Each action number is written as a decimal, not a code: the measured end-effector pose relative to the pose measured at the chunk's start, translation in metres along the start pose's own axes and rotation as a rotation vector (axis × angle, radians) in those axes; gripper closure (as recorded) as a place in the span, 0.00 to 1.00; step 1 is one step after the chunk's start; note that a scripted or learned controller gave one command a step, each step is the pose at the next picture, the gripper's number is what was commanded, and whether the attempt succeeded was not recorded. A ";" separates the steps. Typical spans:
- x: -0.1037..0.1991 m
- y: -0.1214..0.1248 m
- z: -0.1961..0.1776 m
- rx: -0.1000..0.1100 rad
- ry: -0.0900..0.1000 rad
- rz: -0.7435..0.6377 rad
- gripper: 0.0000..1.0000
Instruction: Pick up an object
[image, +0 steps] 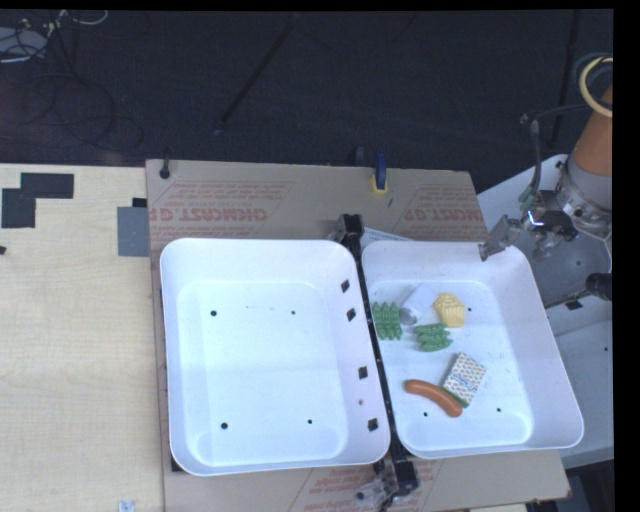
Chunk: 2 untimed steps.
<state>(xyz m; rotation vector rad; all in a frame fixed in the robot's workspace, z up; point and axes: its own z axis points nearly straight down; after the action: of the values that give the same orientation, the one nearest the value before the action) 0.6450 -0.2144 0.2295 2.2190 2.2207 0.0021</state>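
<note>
Two white bins (190, 300); two green items (387, 320), one sausage (434, 396).

Lighting even, moderately bright on bench (70, 330). White bins (260, 270) near overexposure, surface detail washed out. Background above bench dark, underexposed. Shadows soft and faint. Overall image slightly soft, low resolution; small objects lack fine detail.

Both bins are plain white, the left bin (262, 355) dotted with a few small black spots on its floor and the right bin (520, 400) holding the coloured pieces: a yellow corn cob (449, 309), two green toy vegetables (387, 321) (432, 337), an orange-red sausage (434, 396), and a small packet (465, 378) speckled white, green and tan. They sit on brown cardboard (280, 200) printed with reddish lettering, on a pale wood bench (70, 350) bearing black and grey rectangular patches.
</note>
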 end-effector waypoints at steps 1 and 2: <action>0.002 -0.034 -0.005 0.006 0.001 0.003 0.00; 0.002 -0.033 -0.015 0.005 0.000 0.002 1.00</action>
<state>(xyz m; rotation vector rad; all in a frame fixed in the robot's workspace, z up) 0.6124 -0.2128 0.2440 2.2233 2.2217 -0.0031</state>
